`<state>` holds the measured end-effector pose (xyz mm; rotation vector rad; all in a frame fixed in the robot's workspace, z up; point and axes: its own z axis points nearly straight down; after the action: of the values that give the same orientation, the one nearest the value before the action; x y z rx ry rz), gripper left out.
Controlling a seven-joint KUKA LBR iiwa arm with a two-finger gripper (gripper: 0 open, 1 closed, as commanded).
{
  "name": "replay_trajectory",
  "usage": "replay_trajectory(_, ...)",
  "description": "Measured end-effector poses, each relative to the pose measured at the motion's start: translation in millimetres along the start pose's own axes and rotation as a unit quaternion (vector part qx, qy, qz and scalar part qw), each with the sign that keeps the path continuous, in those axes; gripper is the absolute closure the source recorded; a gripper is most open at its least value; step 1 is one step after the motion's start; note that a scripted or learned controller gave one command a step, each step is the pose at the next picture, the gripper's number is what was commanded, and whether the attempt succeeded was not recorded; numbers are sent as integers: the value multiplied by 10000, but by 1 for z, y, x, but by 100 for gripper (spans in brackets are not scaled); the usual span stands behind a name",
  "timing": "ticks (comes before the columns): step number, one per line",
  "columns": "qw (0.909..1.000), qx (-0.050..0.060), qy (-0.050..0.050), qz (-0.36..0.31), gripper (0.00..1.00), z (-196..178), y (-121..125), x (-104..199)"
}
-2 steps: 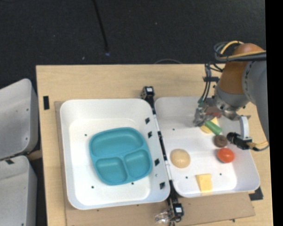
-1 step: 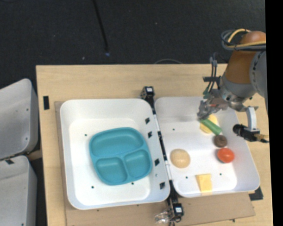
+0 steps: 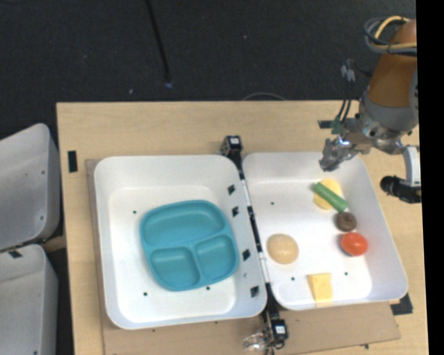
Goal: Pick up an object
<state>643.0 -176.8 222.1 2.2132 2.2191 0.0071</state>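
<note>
Your claw (image 3: 336,156) hangs over the far right corner of the right bin (image 3: 280,180), and the nearest candidate, the green stick (image 3: 332,195) lying across a yellow piece (image 3: 325,198), sits just beside it toward the near edge of the counter (image 3: 161,113). The stick's long axis runs diagonally, from far-left to near-right. The brown ball (image 3: 346,221), red ball (image 3: 354,243), tan ball (image 3: 283,248) and yellow block (image 3: 320,287) lie farther on the same way. You cannot tell from here whether the claw is spread or closed; nothing is seen in it.
</note>
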Motion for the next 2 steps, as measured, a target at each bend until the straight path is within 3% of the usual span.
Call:
replay_trajectory(1, 10000, 19, 5, -11, 100, -37, 1, -2)
replay_trajectory(2, 10000, 41, 11, -13, 100, -39, -10, 56)
